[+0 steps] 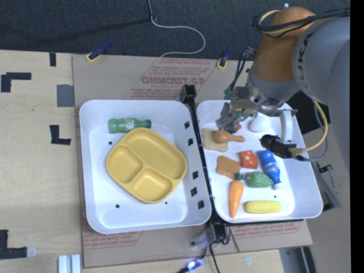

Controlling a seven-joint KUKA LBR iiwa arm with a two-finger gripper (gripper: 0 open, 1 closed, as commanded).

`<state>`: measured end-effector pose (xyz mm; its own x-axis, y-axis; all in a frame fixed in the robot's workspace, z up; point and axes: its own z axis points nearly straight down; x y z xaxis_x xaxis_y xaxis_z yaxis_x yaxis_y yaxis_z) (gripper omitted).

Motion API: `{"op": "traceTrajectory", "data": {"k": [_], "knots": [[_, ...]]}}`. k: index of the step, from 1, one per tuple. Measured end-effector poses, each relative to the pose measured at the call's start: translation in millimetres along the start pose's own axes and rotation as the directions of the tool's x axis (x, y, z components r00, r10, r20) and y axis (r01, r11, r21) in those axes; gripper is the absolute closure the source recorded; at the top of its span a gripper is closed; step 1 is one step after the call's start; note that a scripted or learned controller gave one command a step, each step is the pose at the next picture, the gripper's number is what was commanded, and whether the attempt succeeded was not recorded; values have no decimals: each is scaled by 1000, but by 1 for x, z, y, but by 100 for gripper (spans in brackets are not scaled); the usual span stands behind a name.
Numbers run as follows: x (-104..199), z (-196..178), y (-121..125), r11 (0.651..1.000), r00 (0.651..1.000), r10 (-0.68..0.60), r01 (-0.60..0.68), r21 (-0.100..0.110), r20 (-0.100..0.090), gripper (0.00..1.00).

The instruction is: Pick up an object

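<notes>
Whether the jaws stand wide or narrow cannot be told from the camera view; the gripper (232, 117) hangs over the far-left part of the right bin (304, 209), just above the toy chicken drumstick (226, 136), and nothing can be seen held in it.

Taking the drumstick as landmark: nearest the camera, well below it, lie a corn cob (263, 207) and, to that one's left, an orange carrot (235, 194) pointing down. Closer to the drumstick sit a green vegetable (259, 180), a tan bread-like piece (227, 166), a small red piece (248, 159) and, off to the right, a blue bottle (270, 166). A pale flat piece (211, 144) touches the drumstick's lower left side.

The drumstick looks the likeliest thing to be picked up. It is probably hollow plastic: light, stiff and rather slick, with a rounded meaty end that could squirt out of a pinch. The narrow bone end, pointing right, seems the surer place to take hold.

Left of the drumstick, across the divider, the left bin (91, 152) holds a yellow compartment plate (147, 164) and, farther back, a green bottle (129, 124) lying on its side; its label is too small to read. Beyond the drumstick, the cardboard (142, 78) under the bins carries red print, mirrored or upside down and not legible.
</notes>
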<state>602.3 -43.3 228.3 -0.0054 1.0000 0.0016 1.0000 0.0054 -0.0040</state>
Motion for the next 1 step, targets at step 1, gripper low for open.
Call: {"op": "traceTrajectory", "data": {"k": [1], "knots": [[4,7,9,1000,1000,3,-3,0,2,100]]}}
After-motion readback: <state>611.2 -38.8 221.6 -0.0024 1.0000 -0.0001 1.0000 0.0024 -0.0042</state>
